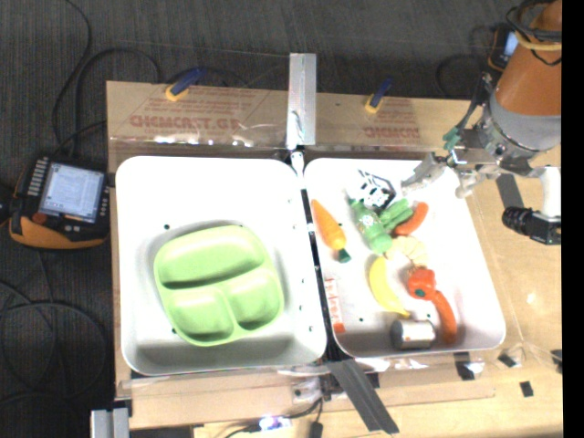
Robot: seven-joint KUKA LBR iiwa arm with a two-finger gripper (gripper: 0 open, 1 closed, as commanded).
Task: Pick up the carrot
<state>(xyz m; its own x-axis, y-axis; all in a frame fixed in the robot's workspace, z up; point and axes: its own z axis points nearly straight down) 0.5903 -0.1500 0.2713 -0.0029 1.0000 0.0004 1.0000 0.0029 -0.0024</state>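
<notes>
Carrot [328, 227] lies in the right bin [484, 272], hard against the left wall by the divider. Long axis runs on a slant, pointed orange end toward the bin's far-left corner, green stub toward the banana [383, 286]. Pincer [436, 172] hovers over the bin's far-right corner, at the rim. Fingers look spread and empty, though the view is small there. Carrot sits well apart from it, leftward and nearer the camera; the green and red toys [392, 217] lie between.
</notes>
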